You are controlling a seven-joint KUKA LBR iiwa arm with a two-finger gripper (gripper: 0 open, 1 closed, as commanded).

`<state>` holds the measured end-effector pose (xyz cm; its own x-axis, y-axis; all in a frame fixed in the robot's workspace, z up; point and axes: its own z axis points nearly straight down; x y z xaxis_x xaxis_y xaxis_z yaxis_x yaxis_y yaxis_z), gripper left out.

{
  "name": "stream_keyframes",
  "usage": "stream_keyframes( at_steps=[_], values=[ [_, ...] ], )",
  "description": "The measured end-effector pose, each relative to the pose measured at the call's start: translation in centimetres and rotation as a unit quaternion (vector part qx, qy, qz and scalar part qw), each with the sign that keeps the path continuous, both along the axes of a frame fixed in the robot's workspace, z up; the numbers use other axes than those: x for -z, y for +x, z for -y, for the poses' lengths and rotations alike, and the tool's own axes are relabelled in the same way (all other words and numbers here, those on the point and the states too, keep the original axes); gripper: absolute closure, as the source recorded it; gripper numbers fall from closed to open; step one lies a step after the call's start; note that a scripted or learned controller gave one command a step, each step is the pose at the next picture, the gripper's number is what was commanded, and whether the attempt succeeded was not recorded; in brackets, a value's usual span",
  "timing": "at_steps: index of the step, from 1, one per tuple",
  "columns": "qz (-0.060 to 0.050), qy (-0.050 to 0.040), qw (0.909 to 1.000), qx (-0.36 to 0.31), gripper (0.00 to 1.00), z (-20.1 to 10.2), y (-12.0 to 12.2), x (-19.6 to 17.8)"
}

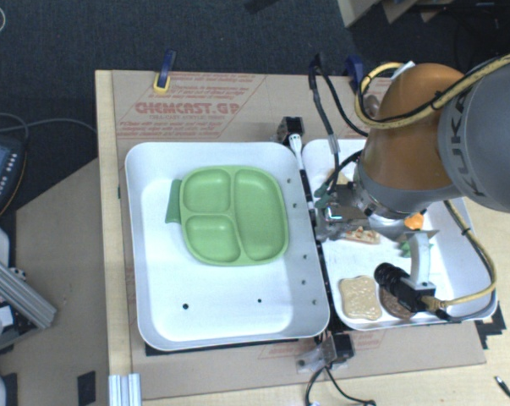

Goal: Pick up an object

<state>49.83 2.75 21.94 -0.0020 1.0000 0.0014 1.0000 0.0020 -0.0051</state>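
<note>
The arm's orange band and grey wrist hang over the right bin (470,252) and cover most of it. My gripper (343,221) is low at that bin's left side, just above a flat brown-and-white item (361,236). A tan bread-slice toy (359,299) lies at the bin's front, beside a dark round object (397,293). A small orange piece (415,222) and a green bit (404,246) peek out from beside the wrist. The arm hides whatever lies between the fingers.
The left bin (153,294) holds a green divided plate (234,215) with three compartments. A black-and-white divider runs between the bins (309,227). Cables loop over the arm and along the right bin's front edge (466,299). Cardboard lies under both bins.
</note>
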Motion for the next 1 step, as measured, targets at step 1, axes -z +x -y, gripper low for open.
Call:
stream_keyframes(
  at_steps=[1],
  values=[
    [0.001,-0.0006,1.0000,0.002,1.00,1.44,0.53,0.37]
  ],
)
